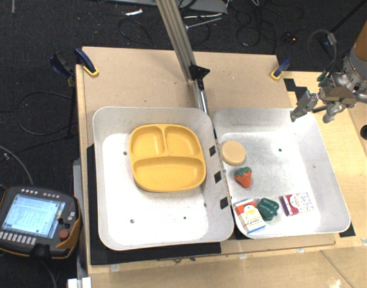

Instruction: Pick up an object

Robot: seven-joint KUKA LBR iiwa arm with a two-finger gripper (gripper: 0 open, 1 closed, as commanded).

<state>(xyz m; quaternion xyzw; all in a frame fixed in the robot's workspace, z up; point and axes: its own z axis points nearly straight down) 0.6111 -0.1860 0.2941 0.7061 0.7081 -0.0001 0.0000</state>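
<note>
Your gripper (315, 108) hangs above the right bin's (318, 143) far corner, jaws spread, pinching nothing — strawberry (244, 176), round biscuit (233, 152), cartons near its front-left rim; yellow tray (167, 157) beyond.

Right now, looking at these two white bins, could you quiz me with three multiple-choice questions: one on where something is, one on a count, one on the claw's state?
1. Where is the yellow plate?
A. left bin
B. right bin
C. the floor

2. How many things lie in the right bin?
A. two
B. five
C. eight

3. The claw is:
A. open, holding nothing
B. gripping the strawberry
C. resting on the plate

Answers: 1 A, it fills that bin's middle; 2 B, disc, strawberry, two cartons, green piece; 3 A, fingers spread above the bin's far edge.
</note>
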